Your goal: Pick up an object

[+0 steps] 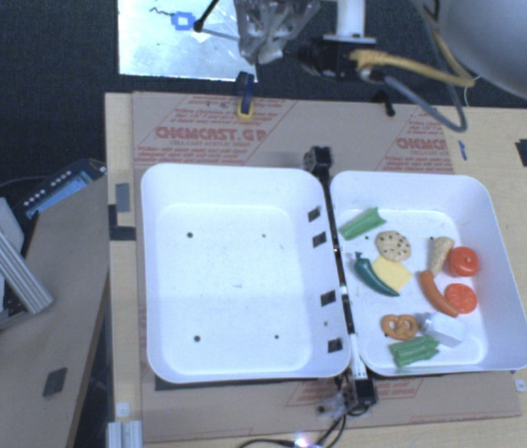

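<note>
My pincer hangs at twelve o'clock above the bench, nothing between its fingers (whether they're parted or shut, I cannot tell). The pickable items lie in the right shallow white plastic bin at four o'clock: a round speckled cookie, yellow cheese wedge, red tomato.

The brown board under the two white bins bears the red printed word "CHEMCAST GP" left of its middle, above the left bin, and a second, partly covered print of the same kind at its right. Smaller red print beside these words cannot be read.
</note>
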Tool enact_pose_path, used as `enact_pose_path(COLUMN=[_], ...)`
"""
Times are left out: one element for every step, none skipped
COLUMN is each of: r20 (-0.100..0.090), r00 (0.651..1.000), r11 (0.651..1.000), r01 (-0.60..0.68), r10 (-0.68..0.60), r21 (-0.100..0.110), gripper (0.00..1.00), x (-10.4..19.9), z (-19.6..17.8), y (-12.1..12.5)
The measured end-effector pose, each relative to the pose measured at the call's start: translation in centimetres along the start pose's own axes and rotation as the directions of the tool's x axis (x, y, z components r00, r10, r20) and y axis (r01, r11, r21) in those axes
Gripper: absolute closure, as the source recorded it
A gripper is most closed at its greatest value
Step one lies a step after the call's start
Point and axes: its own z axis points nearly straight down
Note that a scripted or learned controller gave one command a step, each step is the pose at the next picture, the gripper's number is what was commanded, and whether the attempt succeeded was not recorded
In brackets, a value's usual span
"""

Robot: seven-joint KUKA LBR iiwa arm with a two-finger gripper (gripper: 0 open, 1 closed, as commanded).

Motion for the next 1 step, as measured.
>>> enact_pose_path(r20=[0.004], r00=[1.0], r11=[1.0], r01=[-0.013], r10=[0.013], r21=[-0.003], gripper=[1.0], x=[-7.58], z=[0.08], y=[4.38])
